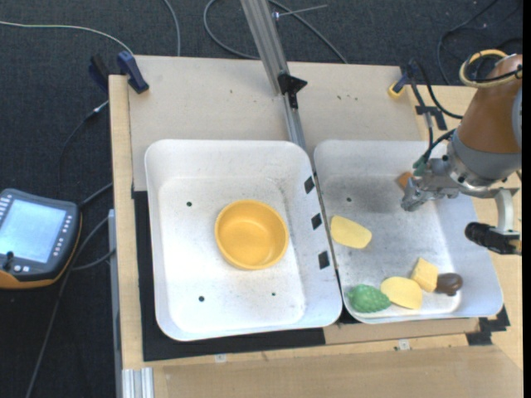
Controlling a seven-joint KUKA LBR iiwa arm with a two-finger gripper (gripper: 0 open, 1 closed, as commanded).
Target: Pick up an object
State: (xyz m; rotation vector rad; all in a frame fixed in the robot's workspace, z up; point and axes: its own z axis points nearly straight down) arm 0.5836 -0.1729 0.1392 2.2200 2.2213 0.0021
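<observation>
Claw over the right bin, no catch yet.
Claw (pixel 412 199) hangs above bare floor, open or closed I cannot tell; nearest yellow piece (pixel 350 232) lies down-left. Centre over it before dropping.

Bench (pixel 207 106): pale wooden top.
On it: left bin (pixel 166 172), right bin (pixel 473 247), side by side, edges touching.

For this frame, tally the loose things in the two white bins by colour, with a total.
Yellow: 4 – round plastic bowl, flat oval piece, rounded piece, small wedge-shaped block
Green: 1 – bumpy lump
Brown: 1 – small rounded lump
Total: 6
</observation>
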